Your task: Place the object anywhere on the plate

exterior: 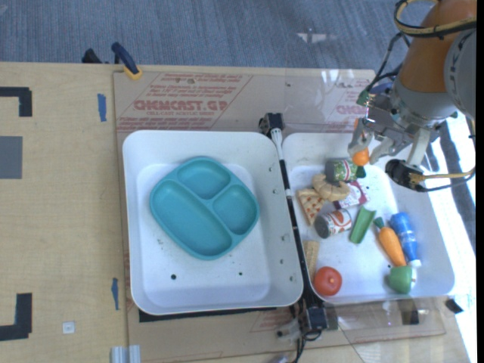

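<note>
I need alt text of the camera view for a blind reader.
A grey and orange arm's end effector hangs over the right bin, above a pile of toy food. The left bin holds a teal divided plate.

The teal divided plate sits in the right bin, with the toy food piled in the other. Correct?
Not quite. The camera view shows the teal divided plate in the left bin; the toy food is piled in the right bin.

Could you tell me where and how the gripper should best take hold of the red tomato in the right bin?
Probably across the tomato's round middle, from straight above: it sits apart from the pile near the bin's front left corner, with room for fingers either side.
</note>
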`<state>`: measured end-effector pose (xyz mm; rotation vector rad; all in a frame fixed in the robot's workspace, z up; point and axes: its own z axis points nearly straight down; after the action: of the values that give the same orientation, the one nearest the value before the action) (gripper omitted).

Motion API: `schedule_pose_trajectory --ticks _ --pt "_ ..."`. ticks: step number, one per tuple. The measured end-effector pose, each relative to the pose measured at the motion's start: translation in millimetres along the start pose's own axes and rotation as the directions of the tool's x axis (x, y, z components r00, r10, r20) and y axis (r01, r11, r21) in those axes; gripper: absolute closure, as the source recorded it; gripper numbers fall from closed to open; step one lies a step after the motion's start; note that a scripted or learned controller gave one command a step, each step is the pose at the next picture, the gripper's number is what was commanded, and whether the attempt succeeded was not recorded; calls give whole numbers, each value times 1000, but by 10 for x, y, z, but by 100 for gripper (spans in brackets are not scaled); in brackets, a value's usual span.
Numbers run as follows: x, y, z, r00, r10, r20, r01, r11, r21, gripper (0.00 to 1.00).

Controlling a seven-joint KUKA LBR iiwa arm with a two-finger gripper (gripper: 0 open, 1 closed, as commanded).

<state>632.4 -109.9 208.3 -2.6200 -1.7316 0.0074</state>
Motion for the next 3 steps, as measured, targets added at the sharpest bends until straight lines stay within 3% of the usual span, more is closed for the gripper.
schedule_pose_trajectory --ticks 1,2,3 --pt "815 -559 254 970 241 -2 -241 970 9 100" --pt "1411 -1623 -192 973 229 -7 -229 973 6 100" --pt "2014 -1919 -578 989 145 -5 -145 989 -2 100"
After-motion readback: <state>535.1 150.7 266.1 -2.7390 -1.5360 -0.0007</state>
